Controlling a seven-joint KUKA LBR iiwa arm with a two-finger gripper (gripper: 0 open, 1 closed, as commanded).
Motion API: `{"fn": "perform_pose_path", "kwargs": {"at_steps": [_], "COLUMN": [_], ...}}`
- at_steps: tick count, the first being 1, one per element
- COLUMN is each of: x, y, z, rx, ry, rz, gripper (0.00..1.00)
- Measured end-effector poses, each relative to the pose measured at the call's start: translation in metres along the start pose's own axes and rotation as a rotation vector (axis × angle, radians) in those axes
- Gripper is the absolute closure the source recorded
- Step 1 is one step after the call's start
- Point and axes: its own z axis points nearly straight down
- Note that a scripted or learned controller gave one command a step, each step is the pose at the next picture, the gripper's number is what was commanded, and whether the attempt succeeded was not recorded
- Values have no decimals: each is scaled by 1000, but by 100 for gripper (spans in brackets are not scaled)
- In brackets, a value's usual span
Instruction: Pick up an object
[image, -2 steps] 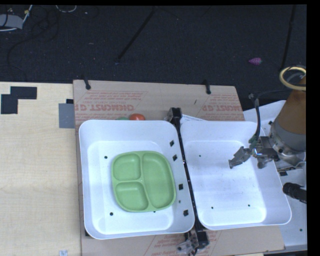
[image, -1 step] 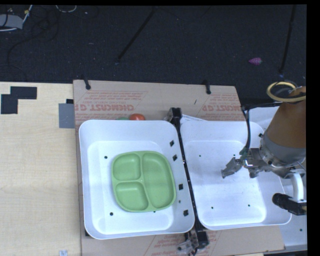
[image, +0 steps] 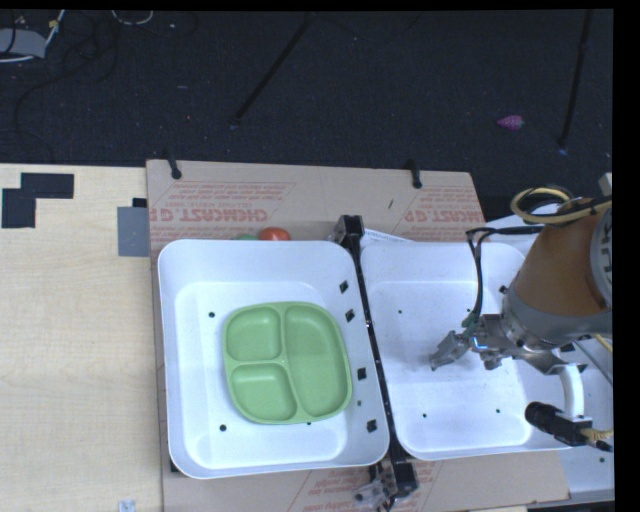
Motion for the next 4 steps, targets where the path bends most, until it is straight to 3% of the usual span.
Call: {"fn": "perform_pose_path", "kwargs": {"at_steps": [1,2,4], "x": [1,-1,-4], "y": [0,1,6], "z": [53,39,-85], "rx": [-4,-7,-12], "ry": [-2,-2,-4], "rz": [0,6,-2], "gripper": [0,100,100]}}
